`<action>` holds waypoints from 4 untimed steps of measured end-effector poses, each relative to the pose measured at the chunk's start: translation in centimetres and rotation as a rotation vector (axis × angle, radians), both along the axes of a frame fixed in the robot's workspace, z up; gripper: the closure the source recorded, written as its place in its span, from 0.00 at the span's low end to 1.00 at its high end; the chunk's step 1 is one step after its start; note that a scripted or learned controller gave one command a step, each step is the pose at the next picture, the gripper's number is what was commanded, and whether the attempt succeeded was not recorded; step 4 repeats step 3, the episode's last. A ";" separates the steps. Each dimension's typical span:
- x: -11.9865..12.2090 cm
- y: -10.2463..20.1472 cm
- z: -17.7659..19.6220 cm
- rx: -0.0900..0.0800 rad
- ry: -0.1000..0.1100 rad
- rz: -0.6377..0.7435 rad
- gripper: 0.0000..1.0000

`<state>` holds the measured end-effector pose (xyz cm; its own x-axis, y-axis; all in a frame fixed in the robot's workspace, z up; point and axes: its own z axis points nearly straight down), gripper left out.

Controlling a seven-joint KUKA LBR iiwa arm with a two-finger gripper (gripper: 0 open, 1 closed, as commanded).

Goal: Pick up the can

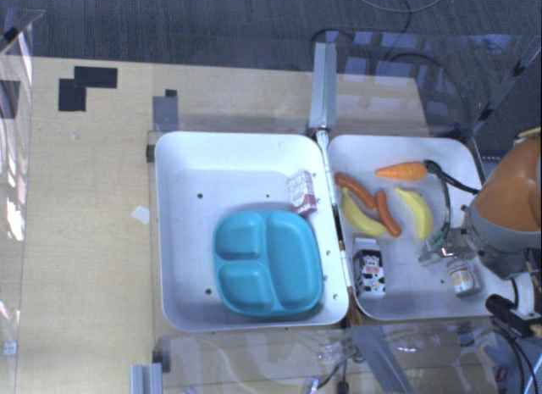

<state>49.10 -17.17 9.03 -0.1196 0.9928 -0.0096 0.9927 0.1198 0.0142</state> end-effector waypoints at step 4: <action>0.1 -2.4 0.5 0.010 0.009 -0.361 0.00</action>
